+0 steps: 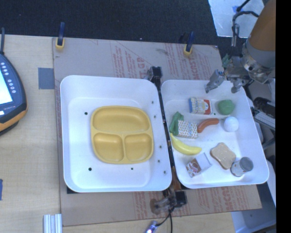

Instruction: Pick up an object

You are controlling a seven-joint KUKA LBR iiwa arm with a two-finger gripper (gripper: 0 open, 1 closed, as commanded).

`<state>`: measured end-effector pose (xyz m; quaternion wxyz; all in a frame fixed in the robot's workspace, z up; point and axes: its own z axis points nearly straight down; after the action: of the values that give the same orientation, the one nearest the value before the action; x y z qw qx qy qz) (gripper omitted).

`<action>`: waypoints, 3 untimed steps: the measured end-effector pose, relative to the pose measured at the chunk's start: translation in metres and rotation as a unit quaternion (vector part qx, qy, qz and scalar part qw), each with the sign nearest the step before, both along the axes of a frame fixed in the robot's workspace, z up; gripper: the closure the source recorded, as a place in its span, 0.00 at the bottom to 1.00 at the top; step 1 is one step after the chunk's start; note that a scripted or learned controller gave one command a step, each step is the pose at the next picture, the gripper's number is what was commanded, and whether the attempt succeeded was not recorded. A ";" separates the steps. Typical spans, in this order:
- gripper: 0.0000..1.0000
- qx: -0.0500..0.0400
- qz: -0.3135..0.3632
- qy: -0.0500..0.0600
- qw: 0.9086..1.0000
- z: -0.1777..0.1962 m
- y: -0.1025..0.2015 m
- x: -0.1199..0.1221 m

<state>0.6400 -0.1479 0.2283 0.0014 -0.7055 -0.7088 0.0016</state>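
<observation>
Camera view: the claw (225, 83) hangs over the right bin's (262, 152) far rim, fingers spread and holding nothing; the carton (200, 106), ball (226, 107) and banana (185, 146) lie unpicked in it, so the pick is not yet begun

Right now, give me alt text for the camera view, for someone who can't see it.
The gripper hangs open above the far rim of the right bin, which holds a banana, sausage, white ball, green ball, bread slice and can. The left bin holds a yellow divided tray.
</observation>
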 end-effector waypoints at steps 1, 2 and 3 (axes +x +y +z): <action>0.00 0.000 0.001 0.001 1.000 -0.116 0.012 -0.069; 0.00 0.000 0.000 0.000 1.000 -0.123 0.042 -0.005; 0.00 0.001 -0.002 0.001 1.000 -0.123 -0.048 -0.033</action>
<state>0.6066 -0.1959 0.1055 0.0022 -0.7067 -0.7075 0.0017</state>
